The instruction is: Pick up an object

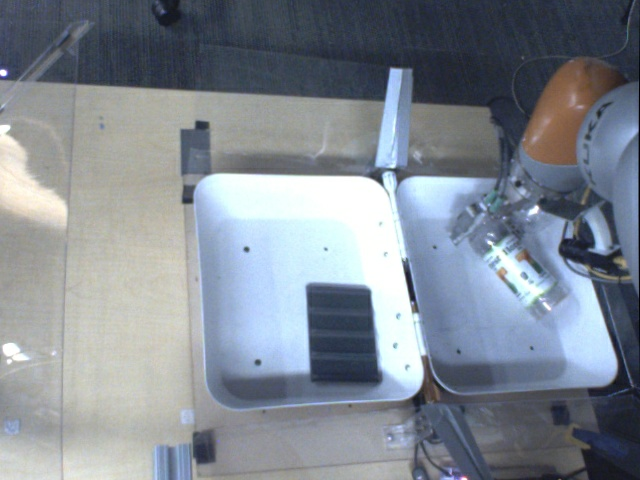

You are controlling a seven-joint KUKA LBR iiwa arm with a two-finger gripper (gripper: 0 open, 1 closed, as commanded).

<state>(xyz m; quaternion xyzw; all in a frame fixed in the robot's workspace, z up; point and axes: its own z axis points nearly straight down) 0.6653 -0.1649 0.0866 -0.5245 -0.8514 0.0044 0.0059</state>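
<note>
Bottle (520, 273) is lying slanted in the right bin (470, 353), right side of frame, my claw (490, 218) sits just at its upper-left end, can't tell its state from here, so I'd center over the body and squeeze across the narrow width

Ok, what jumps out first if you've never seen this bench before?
Probably the black ribbed block, dark against the left white bin, lying near its front edge. Next, the grey arm with its orange band reaching over the right bin, its gripper low beside a clear bottle lying on its side.
</note>
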